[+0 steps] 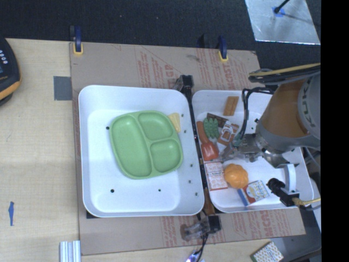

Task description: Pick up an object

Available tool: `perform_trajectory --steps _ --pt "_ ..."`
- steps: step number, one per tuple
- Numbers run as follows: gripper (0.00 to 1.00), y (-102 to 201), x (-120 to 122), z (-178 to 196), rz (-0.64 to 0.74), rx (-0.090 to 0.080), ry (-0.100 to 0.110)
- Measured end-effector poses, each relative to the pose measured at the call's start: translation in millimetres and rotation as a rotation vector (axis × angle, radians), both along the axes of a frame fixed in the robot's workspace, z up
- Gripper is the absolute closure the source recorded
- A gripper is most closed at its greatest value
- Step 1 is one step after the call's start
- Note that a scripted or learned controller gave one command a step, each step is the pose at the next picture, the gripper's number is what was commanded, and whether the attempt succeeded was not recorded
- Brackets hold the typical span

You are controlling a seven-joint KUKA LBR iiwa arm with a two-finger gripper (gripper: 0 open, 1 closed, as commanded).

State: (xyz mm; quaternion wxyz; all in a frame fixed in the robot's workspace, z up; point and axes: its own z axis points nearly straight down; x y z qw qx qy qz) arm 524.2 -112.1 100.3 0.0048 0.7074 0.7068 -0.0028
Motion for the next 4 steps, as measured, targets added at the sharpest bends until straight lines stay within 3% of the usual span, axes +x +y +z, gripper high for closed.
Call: perform_trajectory --steps 1,2,3,4 --pt "0.00 7 -51 -10 0.005 0.013 0.012" --pt "1.00 6 -49 1 0.008 0.011 0.011" --pt "1.00 57 -15 94 0.006 0.011 0.002" --pt "1.00 99 26 92 0.004 0.011 0.005"
